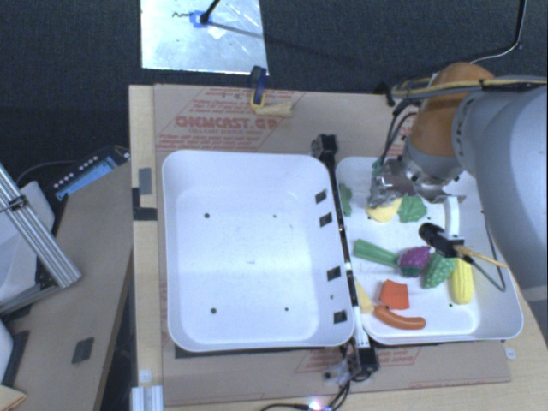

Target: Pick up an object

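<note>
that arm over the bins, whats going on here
A grey robot arm reaches in from the right, with its gripper low in the right bin, at a yellow toy next to a green one. Whether it grips anything can't be told. Other toy foods lie nearby, including a corn cob and a sausage. The left bin sits alongside.

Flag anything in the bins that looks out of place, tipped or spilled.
Nothing stands out. The toy foods, among them a corn cob, a sausage and an orange wedge, lie loose inside the right bin. None hangs over its rim or sits on the bench.
</note>
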You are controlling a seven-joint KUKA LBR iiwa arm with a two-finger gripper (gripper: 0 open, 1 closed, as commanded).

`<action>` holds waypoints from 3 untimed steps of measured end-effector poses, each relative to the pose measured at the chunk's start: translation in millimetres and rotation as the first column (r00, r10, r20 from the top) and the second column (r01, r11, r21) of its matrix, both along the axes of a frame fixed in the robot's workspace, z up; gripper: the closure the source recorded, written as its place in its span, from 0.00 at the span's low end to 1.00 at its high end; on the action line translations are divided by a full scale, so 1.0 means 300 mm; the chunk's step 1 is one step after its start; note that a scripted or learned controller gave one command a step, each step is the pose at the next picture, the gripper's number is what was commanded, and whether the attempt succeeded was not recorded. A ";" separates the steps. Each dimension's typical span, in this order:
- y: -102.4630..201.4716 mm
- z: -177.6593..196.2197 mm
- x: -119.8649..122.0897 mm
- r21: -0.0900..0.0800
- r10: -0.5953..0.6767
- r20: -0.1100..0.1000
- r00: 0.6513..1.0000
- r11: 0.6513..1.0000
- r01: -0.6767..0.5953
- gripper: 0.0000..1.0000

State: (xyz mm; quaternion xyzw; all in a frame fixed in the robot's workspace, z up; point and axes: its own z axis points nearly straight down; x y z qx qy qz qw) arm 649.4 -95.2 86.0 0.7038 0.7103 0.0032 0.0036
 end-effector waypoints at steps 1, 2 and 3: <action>0.047 0.356 0.076 -0.001 -0.002 0.006 1.000 1.000 0.002 1.00; 0.169 0.925 0.071 0.000 0.000 0.012 1.000 1.000 0.000 1.00; 0.277 0.942 0.065 0.001 -0.002 -0.005 1.000 1.000 0.002 1.00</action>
